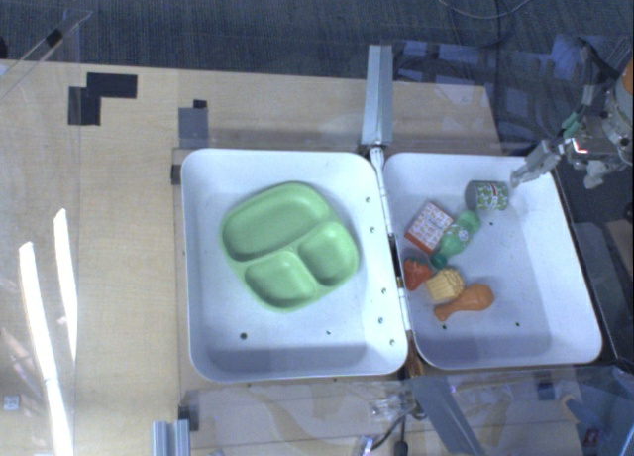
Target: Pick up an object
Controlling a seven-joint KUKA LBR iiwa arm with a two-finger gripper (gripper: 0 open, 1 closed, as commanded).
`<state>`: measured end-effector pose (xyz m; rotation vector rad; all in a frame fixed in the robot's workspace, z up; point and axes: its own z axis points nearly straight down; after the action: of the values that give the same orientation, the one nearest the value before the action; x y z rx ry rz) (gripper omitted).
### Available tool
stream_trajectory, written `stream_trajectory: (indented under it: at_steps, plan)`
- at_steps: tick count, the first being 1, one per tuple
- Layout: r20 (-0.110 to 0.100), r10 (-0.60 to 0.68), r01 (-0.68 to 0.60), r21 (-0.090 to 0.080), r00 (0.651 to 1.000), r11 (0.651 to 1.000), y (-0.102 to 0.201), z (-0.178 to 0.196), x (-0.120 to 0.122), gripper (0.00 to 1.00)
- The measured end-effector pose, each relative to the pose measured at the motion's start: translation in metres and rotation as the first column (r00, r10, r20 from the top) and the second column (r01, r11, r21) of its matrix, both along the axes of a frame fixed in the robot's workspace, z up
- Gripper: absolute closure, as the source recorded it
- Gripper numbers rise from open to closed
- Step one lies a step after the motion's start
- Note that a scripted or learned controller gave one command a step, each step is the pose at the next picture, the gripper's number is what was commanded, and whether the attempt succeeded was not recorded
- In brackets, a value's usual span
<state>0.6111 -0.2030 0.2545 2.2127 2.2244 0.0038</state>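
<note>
A pale wooden tabletop [109, 276] is sitting on dark carpet, carrying two shallow white bins side by side. The left bin [213, 345] is holding a green divided plate [288, 244] near its middle. The right bin [555, 315] is holding a cluster of small things toward its left side: a red and white box [429, 225], a green bottle [457, 236] lying tilted just right of the box, a small can [487, 195] lying on its side at the far end, a red toy [417, 272] against the left wall, a piece of corn [445, 285] just beside it, and an orange drumstick [466, 300] nearest of all. The arm is reaching in from the far right, and its gripper [525, 171] is hanging at the bin's far right corner, just right of the can. I cannot tell whether it is touching the can or how its fingers are standing.
</note>
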Motion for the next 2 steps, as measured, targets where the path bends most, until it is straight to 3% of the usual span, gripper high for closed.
stream_trajectory:
  at_steps: [1,2]
  plan:
    - [0.002,-0.098,0.098,0.013,0.995,0.995,0.011,-0.167,0.029,0.00]
    - [0.003,-0.093,0.093,0.007,0.996,0.996,0.010,-0.155,0.030,1.00]
